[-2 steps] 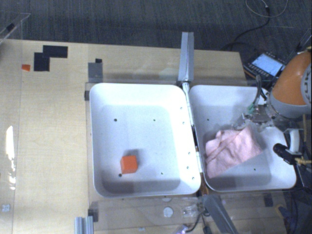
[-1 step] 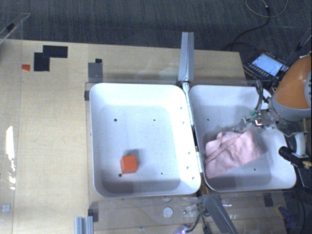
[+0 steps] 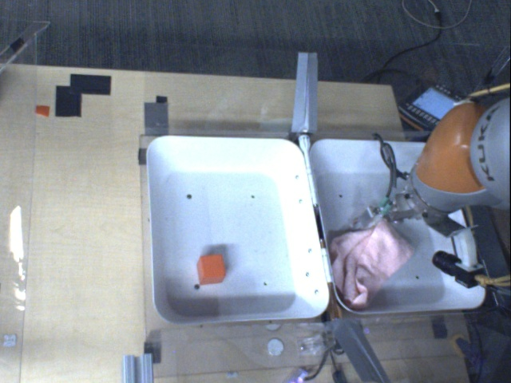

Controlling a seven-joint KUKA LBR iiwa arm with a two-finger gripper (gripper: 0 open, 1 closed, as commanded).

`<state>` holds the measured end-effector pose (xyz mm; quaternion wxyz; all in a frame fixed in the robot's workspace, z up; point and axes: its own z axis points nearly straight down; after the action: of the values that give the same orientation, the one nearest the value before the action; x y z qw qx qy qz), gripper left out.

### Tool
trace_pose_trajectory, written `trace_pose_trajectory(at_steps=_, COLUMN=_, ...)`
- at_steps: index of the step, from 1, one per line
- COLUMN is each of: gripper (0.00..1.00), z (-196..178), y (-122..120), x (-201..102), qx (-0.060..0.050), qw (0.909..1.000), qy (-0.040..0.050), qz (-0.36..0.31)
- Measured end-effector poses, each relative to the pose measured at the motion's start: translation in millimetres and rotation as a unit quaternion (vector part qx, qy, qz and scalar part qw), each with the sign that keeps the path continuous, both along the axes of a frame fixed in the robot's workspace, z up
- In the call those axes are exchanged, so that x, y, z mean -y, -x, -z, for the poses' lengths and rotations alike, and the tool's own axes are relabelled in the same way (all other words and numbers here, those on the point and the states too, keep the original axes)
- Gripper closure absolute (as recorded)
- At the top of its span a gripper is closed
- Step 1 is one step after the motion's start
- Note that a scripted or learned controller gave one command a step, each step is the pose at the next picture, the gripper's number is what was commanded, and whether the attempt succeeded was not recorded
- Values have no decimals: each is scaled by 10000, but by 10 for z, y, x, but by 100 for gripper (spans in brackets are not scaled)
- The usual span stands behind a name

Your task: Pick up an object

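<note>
A pink cloth [image 3: 366,260] lies crumpled in the right bin [image 3: 351,174], toward its front left corner. One corner of the cloth is drawn up to a peak at my gripper [image 3: 388,213]. The gripper hangs over the middle of the right bin and is shut on that corner. In the front half of the left bin [image 3: 231,166] rests a small orange block [image 3: 211,269], far from the gripper.
The grey arm with its orange band [image 3: 451,154] reaches in over the right bin's far right side. A metal post [image 3: 304,94] stands behind the seam between the bins. Black flat shapes [image 3: 80,92] and a tiny orange square [image 3: 42,111] lie on the bench at far left.
</note>
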<state>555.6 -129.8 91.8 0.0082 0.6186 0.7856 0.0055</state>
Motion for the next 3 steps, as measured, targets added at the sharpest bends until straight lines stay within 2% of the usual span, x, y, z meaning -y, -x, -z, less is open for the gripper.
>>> trace_pose_trajectory(at_steps=1, gripper=100, z=-129, y=-36, x=-11, qx=46, qw=10000, qy=-1, qz=-6)
trace_pose_trajectory(at_steps=2, gripper=100, z=-826, y=-480, x=-225, qx=-56, qw=9998, qy=-6, qz=214)
trace_pose_trajectory(at_steps=3, gripper=100, z=-809, y=-1149, x=-41, qx=-57, qw=10000, qy=-1, qz=80)
